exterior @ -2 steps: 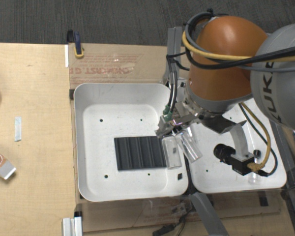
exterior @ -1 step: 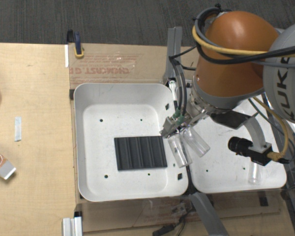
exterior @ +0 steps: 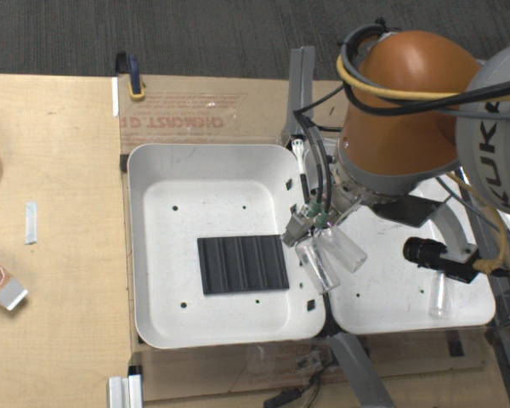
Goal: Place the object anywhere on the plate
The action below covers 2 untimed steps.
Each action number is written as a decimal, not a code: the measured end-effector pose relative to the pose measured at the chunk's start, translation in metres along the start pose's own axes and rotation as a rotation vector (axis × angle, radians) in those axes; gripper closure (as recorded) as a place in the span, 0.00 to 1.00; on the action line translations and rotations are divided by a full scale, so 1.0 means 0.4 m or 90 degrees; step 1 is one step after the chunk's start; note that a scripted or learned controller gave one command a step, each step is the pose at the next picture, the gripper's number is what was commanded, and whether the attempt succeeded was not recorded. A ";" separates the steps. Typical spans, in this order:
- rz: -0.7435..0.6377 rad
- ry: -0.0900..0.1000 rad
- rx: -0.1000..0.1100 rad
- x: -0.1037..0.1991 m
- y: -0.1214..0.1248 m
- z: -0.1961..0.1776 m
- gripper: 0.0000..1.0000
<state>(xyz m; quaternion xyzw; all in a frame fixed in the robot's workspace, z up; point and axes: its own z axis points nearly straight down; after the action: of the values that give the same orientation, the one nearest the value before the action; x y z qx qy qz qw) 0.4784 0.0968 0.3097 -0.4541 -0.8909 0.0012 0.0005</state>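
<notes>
A dark grey ribbed plate [exterior: 242,263] lies flat in the middle of the left bin [exterior: 153,228]. A small clear tube-like object [exterior: 439,297] lies near the front right of the right bin [exterior: 382,313]. My gripper [exterior: 338,270] hangs over the seam between the two bins, just right of the plate's right edge. Its two translucent fingers [exterior: 318,267] are spread apart, open, and I see nothing between them. The clear object lies well to the gripper's right, apart from it.
The arm's large orange and grey body [exterior: 404,100] covers most of the right bin's back. On the wooden bench to the left lie a small pale strip [exterior: 31,223] and a wrapped item [exterior: 2,283]. A blue clamp [exterior: 133,75] stands behind the left bin.
</notes>
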 end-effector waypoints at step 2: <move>-0.380 -0.001 -0.002 0.080 0.059 -0.017 1.00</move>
<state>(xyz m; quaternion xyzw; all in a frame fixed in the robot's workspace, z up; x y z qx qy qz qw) 0.4787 0.1367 0.3165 -0.1720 -0.9851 -0.0001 -0.0007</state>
